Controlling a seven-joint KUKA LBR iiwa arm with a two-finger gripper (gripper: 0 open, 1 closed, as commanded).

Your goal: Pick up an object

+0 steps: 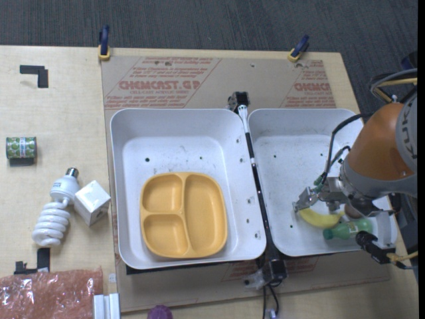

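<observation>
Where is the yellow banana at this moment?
The yellow banana lies in the right white bin, near its front right corner, just below the gripper and beside a green bottle.

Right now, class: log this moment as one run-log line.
arm: over right bin | gripper: beside banana | green bottle: next to banana | left bin: yellow plate
</observation>
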